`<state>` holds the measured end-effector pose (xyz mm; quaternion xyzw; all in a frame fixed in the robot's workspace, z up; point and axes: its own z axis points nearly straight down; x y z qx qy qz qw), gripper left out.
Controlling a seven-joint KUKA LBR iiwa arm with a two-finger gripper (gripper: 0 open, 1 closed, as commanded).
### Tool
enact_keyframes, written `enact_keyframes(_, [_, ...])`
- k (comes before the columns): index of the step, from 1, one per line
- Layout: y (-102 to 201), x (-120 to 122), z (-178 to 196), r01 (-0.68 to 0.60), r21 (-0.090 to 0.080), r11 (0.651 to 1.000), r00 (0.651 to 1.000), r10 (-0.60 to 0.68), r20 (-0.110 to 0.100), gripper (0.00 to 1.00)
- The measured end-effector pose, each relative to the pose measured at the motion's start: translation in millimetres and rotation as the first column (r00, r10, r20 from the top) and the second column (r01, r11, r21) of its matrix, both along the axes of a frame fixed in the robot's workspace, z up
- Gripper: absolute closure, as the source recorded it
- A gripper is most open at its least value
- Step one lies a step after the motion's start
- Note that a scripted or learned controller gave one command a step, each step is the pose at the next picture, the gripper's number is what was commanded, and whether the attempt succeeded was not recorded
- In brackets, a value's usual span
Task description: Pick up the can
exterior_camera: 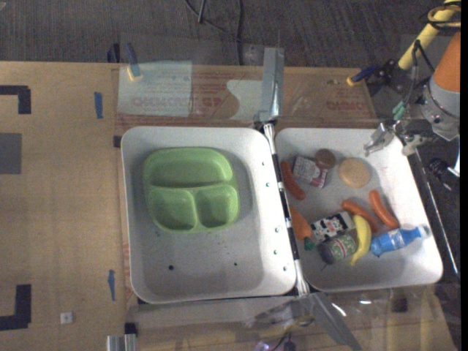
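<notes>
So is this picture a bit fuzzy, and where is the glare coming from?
In the camera view, everything is slightly soft: the label on the can cannot be read. Glare sits on the clear plastic sheet above the left bin, and the right bin has bright white patches. The gripper at the right bin's top edge looks blurred.

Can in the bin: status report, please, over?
Hand above right bin's top edge, holding nothing. Can lying down left of it, untouched. Sausage touches can's left side.
</notes>
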<state>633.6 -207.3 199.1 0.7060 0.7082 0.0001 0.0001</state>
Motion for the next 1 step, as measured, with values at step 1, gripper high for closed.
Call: enact_keyframes(1, [7.6, 36.1, -113.2, 0.095, 0.011, 0.995, 0.996, -0.095, -0.004, 0.0])
